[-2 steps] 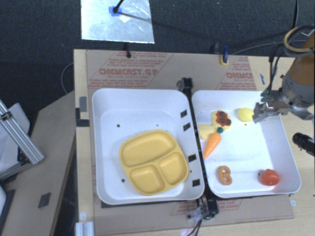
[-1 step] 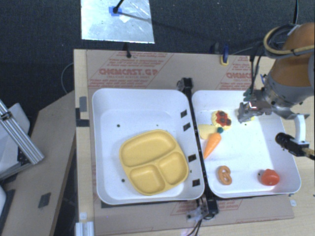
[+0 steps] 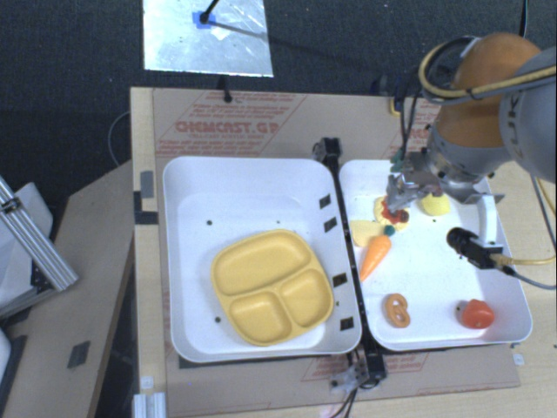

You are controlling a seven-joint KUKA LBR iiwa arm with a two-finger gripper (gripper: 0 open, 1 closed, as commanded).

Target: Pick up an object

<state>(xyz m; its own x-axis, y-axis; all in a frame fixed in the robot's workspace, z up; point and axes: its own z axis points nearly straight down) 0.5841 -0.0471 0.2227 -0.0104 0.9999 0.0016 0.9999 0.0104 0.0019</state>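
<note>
Small toys lie in right bin (image 3: pixel 513 312): carrot (image 3: pixel 375 254), pretzel (image 3: pixel 396 310), red piece (image 3: pixel 476 314), yellow pieces (image 3: pixel 433 205) at far end. Gripper (image 3: pixel 397 200) low over yellow cluster near carrot top; grip state unclear. Arm (image 3: pixel 487 103) reaches from right, wrist bent down. Yellow divided tray (image 3: pixel 271 286) in left bin (image 3: pixel 187 233).

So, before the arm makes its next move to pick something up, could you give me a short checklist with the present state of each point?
1. Gripper is over the right bin: ok.
2. A target lies beneath it, the small toys at its tip: ok.
3. An object is between the fingers: cannot tell.
4. Carrot lies apart from the gripper tip: ok.
5. Pretzel and red toy lie away from the arm, near the front wall: ok.
6. Yellow tray is in the left bin, away from the arm: ok.
</note>
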